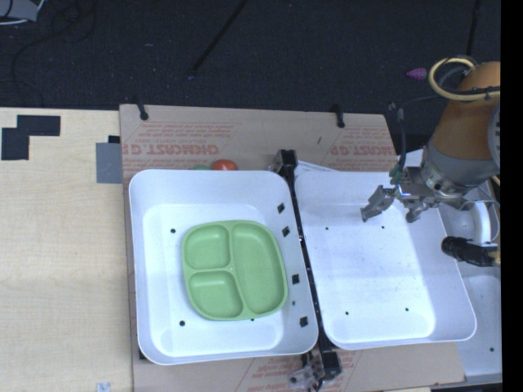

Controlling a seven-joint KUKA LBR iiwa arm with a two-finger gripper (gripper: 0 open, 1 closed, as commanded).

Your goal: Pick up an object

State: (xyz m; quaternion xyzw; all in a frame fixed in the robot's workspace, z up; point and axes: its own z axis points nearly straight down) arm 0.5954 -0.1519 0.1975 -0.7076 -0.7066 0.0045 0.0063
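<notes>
Green three-compartment plastic plate (234, 269) lies flat in my left white bin (151, 219); my tool (394, 203) hangs spread open, gripping nothing, over the right bin (441, 317).

Dark carpeted floor (245, 39) with loose cables (49, 6) is lying beyond the pale wooden tabletop (57, 260), where a cardboard sheet (245, 137) is resting.

Red print runs along the cardboard sheet (245, 141) under the two bins — upside down in the upper middle of the frame, repeated to left and right. It seems to read "CHEMCAST GP", though the letters are faint. More red print shows on the cardboard's lower edge — too small to read.
</notes>
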